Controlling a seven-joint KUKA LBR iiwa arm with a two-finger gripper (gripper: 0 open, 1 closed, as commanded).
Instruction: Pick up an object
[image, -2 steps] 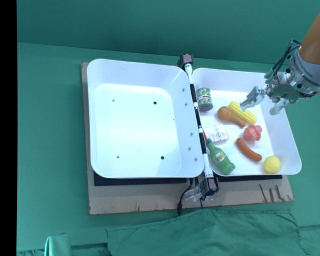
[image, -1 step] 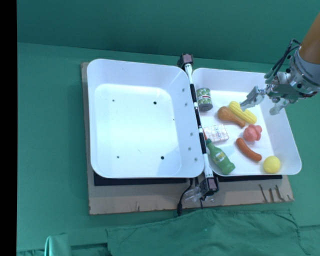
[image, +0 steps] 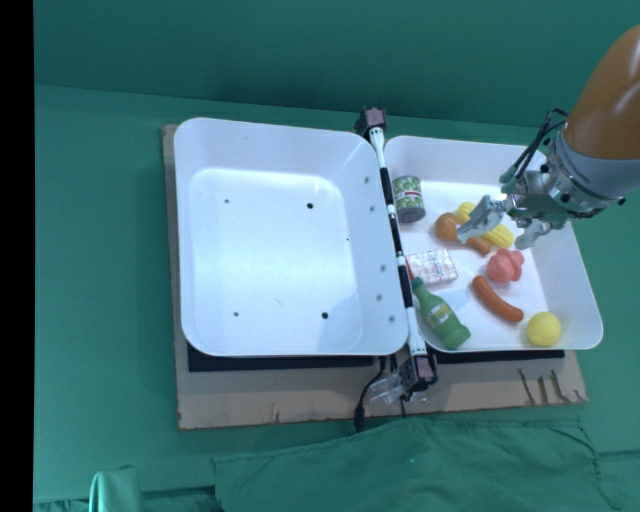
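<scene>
The right bin (image: 575, 285) holds several toy foods. A green can (image: 407, 198) lies near its left wall, with a pink-and-white packet (image: 431, 266) and a green bottle (image: 441, 316) below it. An orange piece (image: 449, 228), a yellow corn cob (image: 497, 236), a red piece (image: 505, 265), a sausage (image: 497, 299) and a yellow ball (image: 543, 328) lie further right. My gripper (image: 508, 224) hangs open over the corn cob, one finger on each side of it, and nothing is held between the fingers.
The left bin (image: 200, 150) sits beside the right one, joined by a black-and-white divider bar (image: 393, 235). Both rest on a cardboard sheet (image: 280, 405) on green cloth. The arm's orange band (image: 612, 95) reaches in from the upper right.
</scene>
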